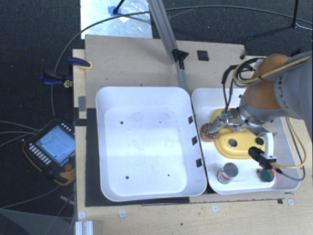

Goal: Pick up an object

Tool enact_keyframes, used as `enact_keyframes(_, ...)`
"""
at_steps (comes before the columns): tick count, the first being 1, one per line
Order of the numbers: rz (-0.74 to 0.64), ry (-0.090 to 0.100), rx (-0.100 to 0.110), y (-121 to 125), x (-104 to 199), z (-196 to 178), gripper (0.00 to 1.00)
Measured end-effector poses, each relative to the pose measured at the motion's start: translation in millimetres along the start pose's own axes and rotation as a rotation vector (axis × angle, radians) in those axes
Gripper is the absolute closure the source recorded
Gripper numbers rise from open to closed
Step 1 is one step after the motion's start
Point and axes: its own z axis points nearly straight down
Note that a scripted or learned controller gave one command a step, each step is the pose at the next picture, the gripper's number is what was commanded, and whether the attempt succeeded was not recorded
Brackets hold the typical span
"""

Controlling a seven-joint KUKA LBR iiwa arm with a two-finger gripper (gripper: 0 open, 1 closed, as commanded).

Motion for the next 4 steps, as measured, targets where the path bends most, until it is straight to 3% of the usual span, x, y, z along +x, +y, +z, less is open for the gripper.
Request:
enact_keyframes(1,-0.005,0.005,-0.005,3.0,3.5,-11.6,1.00)
enact_keyframes(2,-0.001,0.003,0.018,4.6,3.9,-75.9,1.00)
enact_keyframes(4,-0.003,0.003,0.016,5.0,5.5,-187.0,1.00)
